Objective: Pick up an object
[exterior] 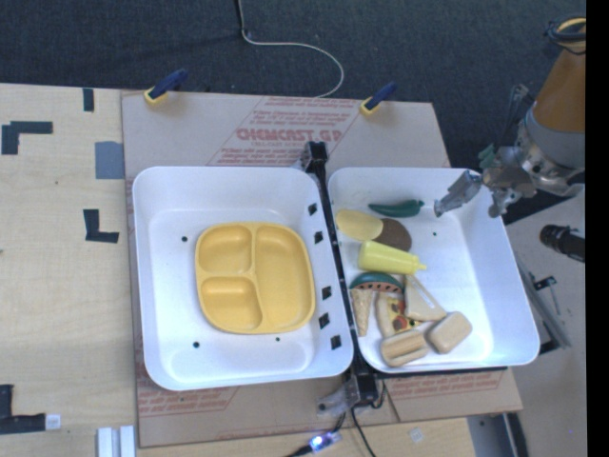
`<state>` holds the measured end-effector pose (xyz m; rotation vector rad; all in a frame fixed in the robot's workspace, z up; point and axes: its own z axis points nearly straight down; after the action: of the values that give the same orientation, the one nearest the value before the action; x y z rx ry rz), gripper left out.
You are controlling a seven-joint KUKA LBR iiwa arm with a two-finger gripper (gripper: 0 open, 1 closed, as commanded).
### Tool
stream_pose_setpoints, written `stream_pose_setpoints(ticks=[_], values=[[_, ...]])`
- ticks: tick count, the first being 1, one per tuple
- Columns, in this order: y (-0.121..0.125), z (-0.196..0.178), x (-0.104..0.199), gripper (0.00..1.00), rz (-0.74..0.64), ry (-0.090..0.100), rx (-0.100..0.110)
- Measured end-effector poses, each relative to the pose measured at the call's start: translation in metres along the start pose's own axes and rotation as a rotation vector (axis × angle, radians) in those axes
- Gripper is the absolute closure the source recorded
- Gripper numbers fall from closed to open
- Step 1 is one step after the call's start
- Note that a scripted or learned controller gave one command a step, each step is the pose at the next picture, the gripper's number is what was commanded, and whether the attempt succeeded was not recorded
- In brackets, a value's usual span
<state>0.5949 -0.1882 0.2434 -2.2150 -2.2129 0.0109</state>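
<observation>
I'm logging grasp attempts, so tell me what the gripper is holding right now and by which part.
Nothing. The gripper is open above the right bin's far right corner, with no object between its fingers.

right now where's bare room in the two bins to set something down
Left bin: a bare white strip all round the yellow divided plate, widest along the near wall. Right bin: bare floor on the right side, between the toy food pile and the right wall. It is crowded along the centre divider, where the food is heaped.
</observation>
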Motion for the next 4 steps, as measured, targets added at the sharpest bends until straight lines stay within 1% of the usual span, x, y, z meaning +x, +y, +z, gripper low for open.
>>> stream_pose_setpoints(ticks=[1, 2, 3, 4], values=[[0.002, -0.006, 0.000, 0.00, -0.002, -0.002, -0.011], [0.008, 0.039, 0.001, 0.00, -0.003, -0.003, -0.007], [0.014, 0.101, -0.001, 0.00, -0.003, -0.002, -0.005], [0.014, 0.154, 0.001, 0.00, -0.003, -0.003, -0.009]])
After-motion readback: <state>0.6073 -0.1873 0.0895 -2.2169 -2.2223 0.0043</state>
